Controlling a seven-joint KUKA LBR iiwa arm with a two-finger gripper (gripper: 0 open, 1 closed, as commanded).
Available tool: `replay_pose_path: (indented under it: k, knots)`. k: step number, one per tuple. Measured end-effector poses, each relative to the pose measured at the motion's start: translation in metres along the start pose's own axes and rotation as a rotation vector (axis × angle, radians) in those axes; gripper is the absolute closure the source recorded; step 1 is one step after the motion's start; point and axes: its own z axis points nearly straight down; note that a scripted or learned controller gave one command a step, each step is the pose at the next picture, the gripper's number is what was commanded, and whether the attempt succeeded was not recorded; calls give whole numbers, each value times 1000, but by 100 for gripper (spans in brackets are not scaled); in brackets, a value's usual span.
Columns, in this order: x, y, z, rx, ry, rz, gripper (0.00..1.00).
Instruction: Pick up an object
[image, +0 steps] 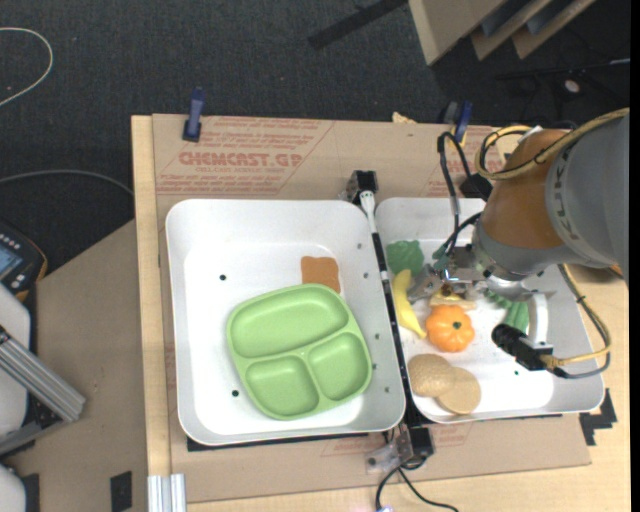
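We have our gripper (458, 285) low in the right bin (570, 395), among the banana (405, 305), orange (449, 328) and 2 biscuits (446, 383); we cannot tell its opening. So crowded, we could nudge a neighbor and miss.

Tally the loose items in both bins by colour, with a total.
Green: 3, the divided plate, a leafy piece and a small item partly behind the arm
Yellow: 1, the banana
Orange: 1, the round fruit
Brown or tan: 2, the toast-like square and the beige cookie-like item
Total: 7
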Motion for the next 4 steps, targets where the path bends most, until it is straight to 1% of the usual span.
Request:
replay_pose_path:
  k: [1,2,3,4]
  knots:
    - [-3,3,-16,-8,-2,4,100]
    - [142,-13,-116,-6,10,-14,100]
    - [153,-75,-193,-1,6,-2,100]
    - [235,-86,-305,-9,11,-10,100]
